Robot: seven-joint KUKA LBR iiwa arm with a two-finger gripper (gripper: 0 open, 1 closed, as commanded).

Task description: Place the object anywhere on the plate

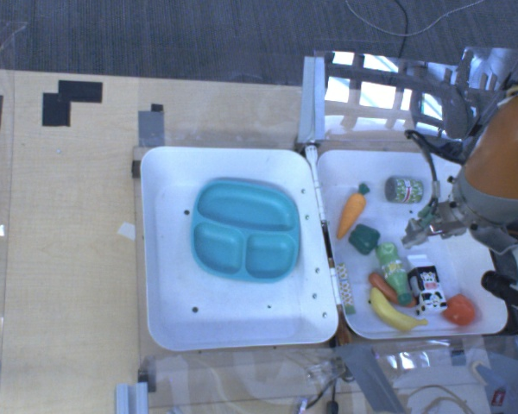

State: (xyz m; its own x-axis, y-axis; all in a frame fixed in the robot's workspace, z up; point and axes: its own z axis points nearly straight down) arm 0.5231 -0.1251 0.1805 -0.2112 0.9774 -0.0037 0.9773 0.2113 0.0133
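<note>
A blue three-compartment plate [244, 229] lies in the left white bin [168, 317] with nothing on it. The right bin [328, 166] holds toy food: an orange carrot [352, 211], a green-labelled can [404, 189], a dark green piece [363, 239], a light green piece [388, 256], a yellow banana [394, 311], a black-and-white carton [428, 289] and a red-orange fruit [459, 310]. My gripper [420, 228] hangs over the right bin's middle, to the right of the dark green piece and below the can. I see nothing between its fingers.
The grey arm with its orange band [505, 153] comes in from the right over the right bin's edge. A metal frame [311, 102] stands behind the bins. Black markers [69, 102] lie on the wooden bench at the far left.
</note>
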